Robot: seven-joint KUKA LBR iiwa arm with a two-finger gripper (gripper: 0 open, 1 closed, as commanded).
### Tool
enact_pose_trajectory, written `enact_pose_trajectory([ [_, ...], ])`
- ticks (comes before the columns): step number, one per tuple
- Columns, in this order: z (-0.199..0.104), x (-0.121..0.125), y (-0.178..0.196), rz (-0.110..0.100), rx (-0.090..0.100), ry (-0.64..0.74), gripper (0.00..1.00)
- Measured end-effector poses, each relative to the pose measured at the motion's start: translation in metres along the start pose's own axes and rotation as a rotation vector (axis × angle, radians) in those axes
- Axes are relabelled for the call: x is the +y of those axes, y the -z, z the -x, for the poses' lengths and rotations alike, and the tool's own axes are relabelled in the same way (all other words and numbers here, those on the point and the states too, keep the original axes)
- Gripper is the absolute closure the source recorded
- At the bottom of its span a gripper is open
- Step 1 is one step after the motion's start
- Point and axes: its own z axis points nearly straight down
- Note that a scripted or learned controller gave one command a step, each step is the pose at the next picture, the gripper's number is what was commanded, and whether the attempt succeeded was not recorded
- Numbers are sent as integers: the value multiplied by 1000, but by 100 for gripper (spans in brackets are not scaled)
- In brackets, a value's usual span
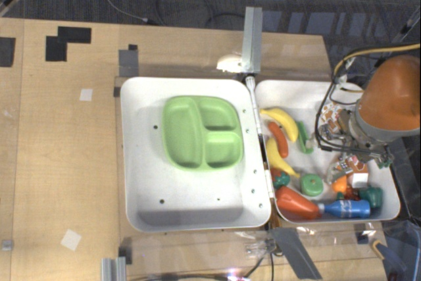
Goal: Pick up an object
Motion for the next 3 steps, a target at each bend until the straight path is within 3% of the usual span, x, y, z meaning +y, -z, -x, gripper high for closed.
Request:
enact_pose_trajectory([
  [1,83,-2,-5,7,6,4,0],
  [2,69,64,-9,12,19,-59,0],
  [3,41,5,17,10,23,-83,0],
])
